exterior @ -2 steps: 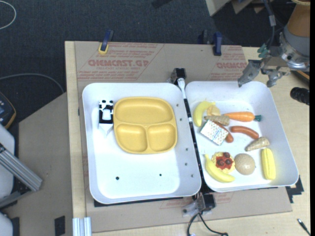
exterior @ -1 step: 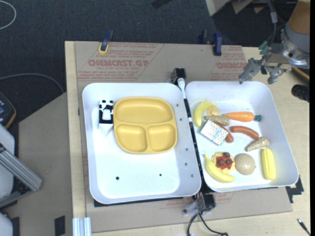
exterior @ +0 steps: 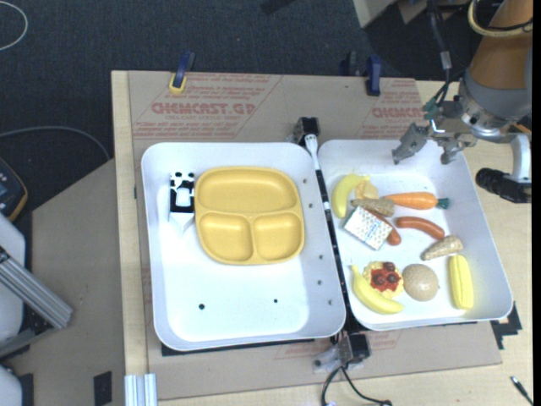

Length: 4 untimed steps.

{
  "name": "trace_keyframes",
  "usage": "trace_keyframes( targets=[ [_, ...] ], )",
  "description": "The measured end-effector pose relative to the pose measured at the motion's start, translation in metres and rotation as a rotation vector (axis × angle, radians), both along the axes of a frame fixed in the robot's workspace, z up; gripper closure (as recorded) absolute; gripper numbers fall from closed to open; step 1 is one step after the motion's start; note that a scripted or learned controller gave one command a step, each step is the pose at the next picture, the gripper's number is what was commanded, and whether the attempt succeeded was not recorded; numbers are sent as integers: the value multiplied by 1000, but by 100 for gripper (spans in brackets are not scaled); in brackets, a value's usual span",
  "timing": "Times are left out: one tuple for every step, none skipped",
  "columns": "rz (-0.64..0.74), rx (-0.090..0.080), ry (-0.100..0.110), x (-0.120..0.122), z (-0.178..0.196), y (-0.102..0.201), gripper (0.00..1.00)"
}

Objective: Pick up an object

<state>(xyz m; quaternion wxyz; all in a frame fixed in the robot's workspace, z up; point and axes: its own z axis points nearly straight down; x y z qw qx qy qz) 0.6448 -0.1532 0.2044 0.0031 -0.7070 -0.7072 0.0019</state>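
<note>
Gripper (exterior: 431, 145) hovering over right bin's (exterior: 494, 252) far edge, fingers spread wide, holding nothing. Toy food sitting below: carrot (exterior: 412, 200), sausage (exterior: 420, 225), banana (exterior: 347, 191). Approach step; next likely needing descent onto carrot.

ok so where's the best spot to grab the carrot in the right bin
Probably the carrot at mid-body, coming straight down from above. It lies flat and long, running left to right, so set the jaws across its narrow width. Its far side faces bare bin floor; the sausage lies close on its near side.
</note>
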Motion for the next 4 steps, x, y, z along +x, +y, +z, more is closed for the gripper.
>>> trace_keyframes(
  targets=[
    [0,0,-2,1,-42,2,0],
    [1,0,-1,9,-99,-1,0],
    [2,-1,-9,12,-115,0,0],
    [2,-3,-16,13,-104,-1,100]
  ],
)
